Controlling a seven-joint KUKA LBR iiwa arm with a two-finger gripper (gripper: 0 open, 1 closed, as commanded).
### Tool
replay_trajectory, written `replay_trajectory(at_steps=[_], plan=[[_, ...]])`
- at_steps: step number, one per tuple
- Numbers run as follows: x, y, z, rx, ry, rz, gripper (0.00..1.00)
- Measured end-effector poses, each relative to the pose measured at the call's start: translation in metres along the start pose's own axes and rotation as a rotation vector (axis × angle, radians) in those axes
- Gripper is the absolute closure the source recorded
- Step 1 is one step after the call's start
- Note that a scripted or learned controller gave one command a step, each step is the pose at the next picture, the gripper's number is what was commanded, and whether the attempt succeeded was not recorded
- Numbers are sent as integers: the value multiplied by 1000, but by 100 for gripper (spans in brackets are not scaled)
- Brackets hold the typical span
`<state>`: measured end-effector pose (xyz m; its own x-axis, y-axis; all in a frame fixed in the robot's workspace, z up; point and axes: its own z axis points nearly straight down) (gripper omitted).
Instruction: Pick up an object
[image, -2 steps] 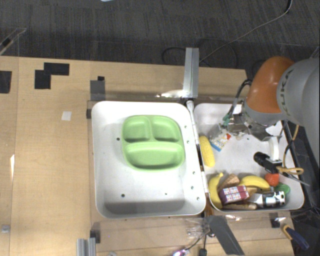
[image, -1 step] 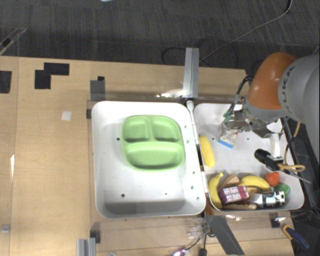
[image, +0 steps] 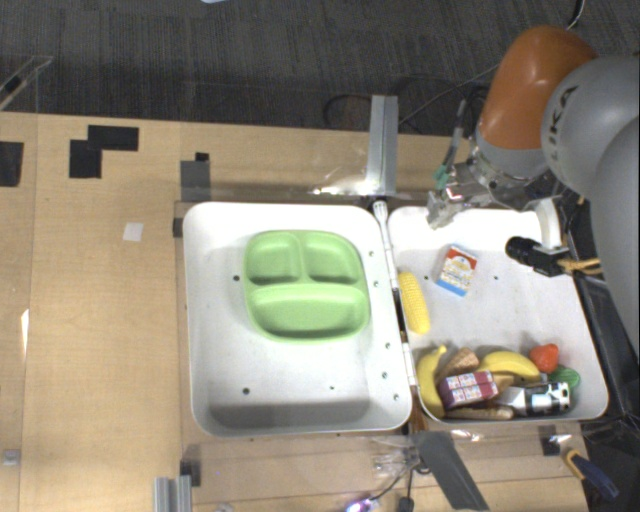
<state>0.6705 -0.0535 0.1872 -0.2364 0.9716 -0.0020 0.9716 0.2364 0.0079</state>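
Observation:
My gripper (image: 444, 203) hangs over the far left corner of the right bin (image: 520, 300), below the arm's orange band, with nothing seen in it. A small white and red carton (image: 456, 270) lies on the bin floor just in front of it. A yellow corn cob (image: 414, 303) lies along the bin's left wall. Heaped at the bin's near edge are two bananas (image: 430, 375) (image: 505, 363), a brown piece (image: 462, 358), a purple box (image: 468, 386), a silver can (image: 545, 399), a red fruit (image: 545, 356) and a green item (image: 567, 380).
The left bin (image: 215, 330) holds a green divided plate (image: 305, 283). A metal post (image: 383, 140) stands behind the wall between the two bins. A black part (image: 530, 252) of the arm reaches over the right bin's right side.

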Motion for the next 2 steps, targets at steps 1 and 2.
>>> replay_trajectory(at_steps=[1,2], plan=[[0,0,0,0,0,0,0],[-37,-29,85,-11,-6,-97,0]])
